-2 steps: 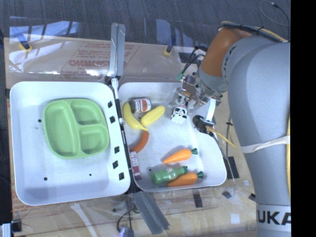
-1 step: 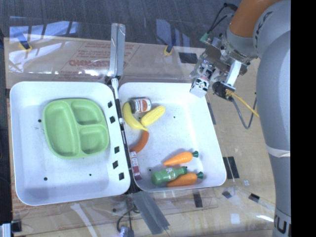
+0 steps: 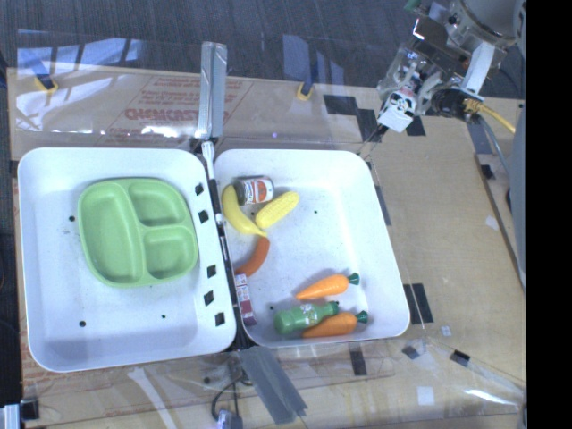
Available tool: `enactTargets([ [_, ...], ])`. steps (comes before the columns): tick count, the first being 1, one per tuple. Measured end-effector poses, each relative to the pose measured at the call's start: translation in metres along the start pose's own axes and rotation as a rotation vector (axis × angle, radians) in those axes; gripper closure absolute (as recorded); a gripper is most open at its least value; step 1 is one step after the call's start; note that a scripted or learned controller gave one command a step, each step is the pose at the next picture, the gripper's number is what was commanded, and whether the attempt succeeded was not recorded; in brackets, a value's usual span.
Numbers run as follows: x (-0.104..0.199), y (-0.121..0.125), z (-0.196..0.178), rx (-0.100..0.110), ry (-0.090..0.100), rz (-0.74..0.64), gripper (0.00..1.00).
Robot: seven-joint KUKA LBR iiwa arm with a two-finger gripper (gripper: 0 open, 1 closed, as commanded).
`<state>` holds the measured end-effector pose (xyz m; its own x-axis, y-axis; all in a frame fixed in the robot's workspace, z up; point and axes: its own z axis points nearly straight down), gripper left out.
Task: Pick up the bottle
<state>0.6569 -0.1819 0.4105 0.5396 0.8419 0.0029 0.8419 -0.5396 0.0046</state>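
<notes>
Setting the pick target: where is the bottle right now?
The green bottle lies on its side near the right bin's front edge, between two carrots, touching the lower one.

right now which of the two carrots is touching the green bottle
The lower carrot, lying along the green bottle at the right bin's front edge. The upper carrot lies apart, just above.

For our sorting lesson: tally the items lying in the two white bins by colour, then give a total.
Green: 2, divided plastic plate, plastic bottle
Orange: 3, two toy carrots, one sausage
Yellow: 2, banana, corn cob
Red-labelled: 1, tin can
Total: 8
</notes>
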Motion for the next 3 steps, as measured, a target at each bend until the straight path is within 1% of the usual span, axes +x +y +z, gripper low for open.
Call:
enactTargets([
  [1, 0.068, -0.046, 0.157, 0.017, -0.008, -0.012, 1.0],
  [2, 0.081, -0.052, 0.044, 0.003, -0.002, -0.179, 1.0],
  [3, 0.063, -0.041, -0.034, 0.003, -0.001, -0.106, 1.0],
])
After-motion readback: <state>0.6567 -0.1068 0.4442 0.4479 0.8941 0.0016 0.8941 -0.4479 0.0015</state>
